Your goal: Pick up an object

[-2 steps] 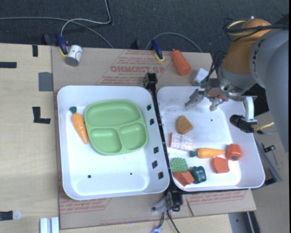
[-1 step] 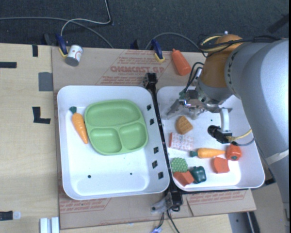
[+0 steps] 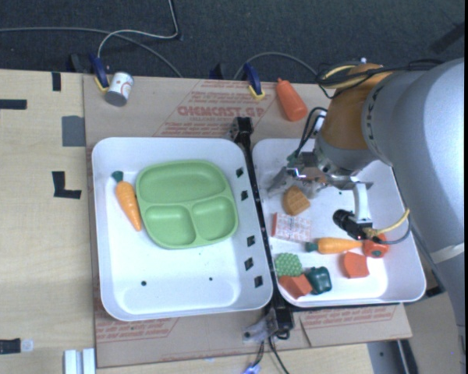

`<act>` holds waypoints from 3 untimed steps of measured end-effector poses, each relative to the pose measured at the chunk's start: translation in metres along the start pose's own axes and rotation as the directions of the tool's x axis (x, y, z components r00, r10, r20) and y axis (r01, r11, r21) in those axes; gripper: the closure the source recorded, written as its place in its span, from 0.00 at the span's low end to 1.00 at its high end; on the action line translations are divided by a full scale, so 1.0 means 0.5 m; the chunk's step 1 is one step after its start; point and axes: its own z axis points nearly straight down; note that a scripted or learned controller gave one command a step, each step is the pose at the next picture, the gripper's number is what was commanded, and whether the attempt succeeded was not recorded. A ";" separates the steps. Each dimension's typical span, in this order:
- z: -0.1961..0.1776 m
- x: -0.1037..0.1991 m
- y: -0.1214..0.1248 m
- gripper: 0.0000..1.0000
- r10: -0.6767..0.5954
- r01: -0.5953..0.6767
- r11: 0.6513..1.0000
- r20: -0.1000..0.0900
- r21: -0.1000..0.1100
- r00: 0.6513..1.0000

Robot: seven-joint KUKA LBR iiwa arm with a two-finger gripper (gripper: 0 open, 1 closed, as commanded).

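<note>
My gripper hangs low over the upper left part of the right bin, and the grey arm with its orange band comes in from the right. Its fingers look spread open with nothing between them. Just below the gripper lies a brown bread-like lump. Below that is a pink and white packet. Further down are a small carrot, an orange-red block, a green knobbly piece, a red block and a dark teal item.
The left bin holds a green divided plate and a carrot at its left. A black divider runs between the bins. Behind them, on the cardboard, lie an orange bottle and a white cylinder.
</note>
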 end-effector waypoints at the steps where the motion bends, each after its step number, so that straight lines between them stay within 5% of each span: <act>1: -0.019 0.000 0.000 1.00 -0.001 0.001 1.000 0.000 0.000 1.000; 2: -0.199 0.088 -0.069 1.00 -0.002 0.002 1.000 -0.003 0.002 1.000; 3: -0.196 0.087 -0.071 0.00 -0.001 0.001 1.000 -0.003 0.005 1.000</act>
